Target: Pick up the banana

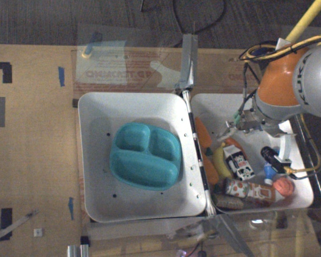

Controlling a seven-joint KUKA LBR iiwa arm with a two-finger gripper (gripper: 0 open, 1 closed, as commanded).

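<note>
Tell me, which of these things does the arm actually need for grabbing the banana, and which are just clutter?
Needed:
banana, in the right bin
gripper, above that bin

Just lying about:
teal divided plate in the left bin
carrot
small milk carton

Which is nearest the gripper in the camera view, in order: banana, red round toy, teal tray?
From the gripper, at the upper middle of the right bin:
1. banana, just below it, left part of the right bin.
2. red round toy, lower right corner of the right bin.
3. teal tray, across the divider in the left bin.
</note>
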